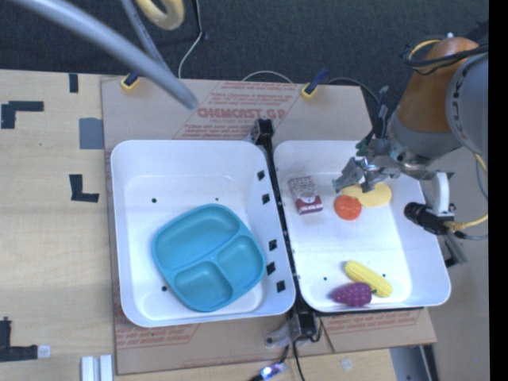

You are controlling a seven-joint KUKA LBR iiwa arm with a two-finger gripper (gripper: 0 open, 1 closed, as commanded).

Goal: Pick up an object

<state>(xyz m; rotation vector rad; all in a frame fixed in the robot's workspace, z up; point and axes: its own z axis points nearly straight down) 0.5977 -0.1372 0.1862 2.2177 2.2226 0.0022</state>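
My gripper [359, 178] hangs over the right bin [413, 292], near its back right part, with its fingers spread and nothing between them. Just below the fingertips lie an orange round fruit [348, 207] and a pale yellow piece [378, 195], side by side. A small red and white packet [305, 196] lies to their left, close to the divider. Near the bin's front edge rest a yellow corn cob [368, 277] and a purple grape bunch [352, 294], touching each other.
The left bin [131, 181] holds a blue divided plate [208, 255]. A black clip strip [272, 205] runs between the bins. A camera bracket [429, 213] sticks out from the wrist over the right bin's right wall. A grey pole [103, 34] crosses the top left.
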